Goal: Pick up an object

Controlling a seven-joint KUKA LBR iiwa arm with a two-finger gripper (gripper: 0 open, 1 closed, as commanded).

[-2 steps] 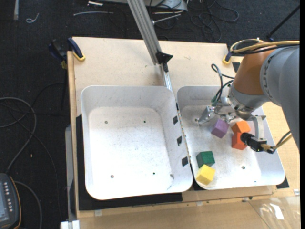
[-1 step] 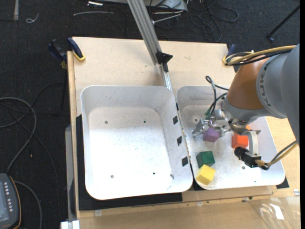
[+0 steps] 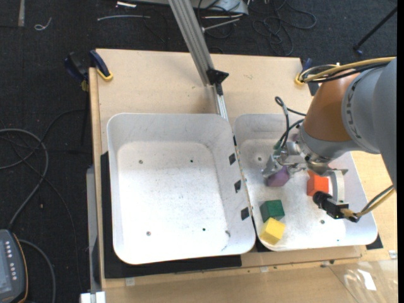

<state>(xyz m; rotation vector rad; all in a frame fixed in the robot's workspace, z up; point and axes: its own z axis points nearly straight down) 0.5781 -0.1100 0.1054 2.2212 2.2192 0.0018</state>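
End effector [image 3: 278,166] touching purple object [image 3: 277,178] just below; grip state unclear

Both white bins [image 3: 170,131] look like smooth matt plastic; the counter [image 3: 158,81] is pale, unvarnished-looking wood.

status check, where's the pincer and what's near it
Pincer low in right bin, right over purple piece. No hold confirmed. Green block, yellow block and orange piece lie close by.

left bin [image 3: 126,137] | plywood bench [image 3: 158,81] | aluminium rail [image 3: 189,30] | floor cables [image 3: 278,17]
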